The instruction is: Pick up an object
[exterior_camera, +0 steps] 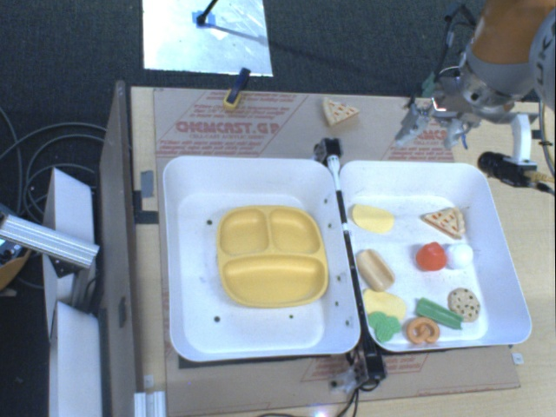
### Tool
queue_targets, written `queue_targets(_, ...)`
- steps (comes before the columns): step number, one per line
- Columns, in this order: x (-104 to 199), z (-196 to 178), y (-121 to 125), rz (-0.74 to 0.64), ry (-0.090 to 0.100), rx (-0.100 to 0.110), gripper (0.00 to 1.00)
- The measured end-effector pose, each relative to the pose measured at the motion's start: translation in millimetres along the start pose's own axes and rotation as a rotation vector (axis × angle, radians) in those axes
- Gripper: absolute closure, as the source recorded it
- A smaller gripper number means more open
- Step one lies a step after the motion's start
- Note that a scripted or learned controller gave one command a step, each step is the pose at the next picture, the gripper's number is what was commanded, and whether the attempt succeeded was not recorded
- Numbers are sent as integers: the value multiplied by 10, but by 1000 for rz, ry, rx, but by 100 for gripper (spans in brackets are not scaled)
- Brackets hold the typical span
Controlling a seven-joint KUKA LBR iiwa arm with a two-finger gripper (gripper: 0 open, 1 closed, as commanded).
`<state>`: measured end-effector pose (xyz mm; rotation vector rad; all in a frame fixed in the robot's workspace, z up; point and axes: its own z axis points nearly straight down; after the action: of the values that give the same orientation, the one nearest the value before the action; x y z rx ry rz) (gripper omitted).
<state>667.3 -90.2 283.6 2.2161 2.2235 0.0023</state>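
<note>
Hovering above the right bin's [499,233] far rim with fingers spread and nothing between them, the end effector [433,130] has yet to grasp any toy food, like the tomato [431,256].

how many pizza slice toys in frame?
2. One pizza slice lies in the right bin, near its far right corner. The other pizza slice lies on the cardboard outside, beyond the bins. None looks hidden.
</note>
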Motion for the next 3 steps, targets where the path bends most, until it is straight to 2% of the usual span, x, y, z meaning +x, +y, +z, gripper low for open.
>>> queue_targets(1,125,1054,-766,3,3,17,0)
queue_targets(2,-470,1230,-881,7,-1,4,0)
queue_targets(3,-721,2018,-1010,6,1,3,0)
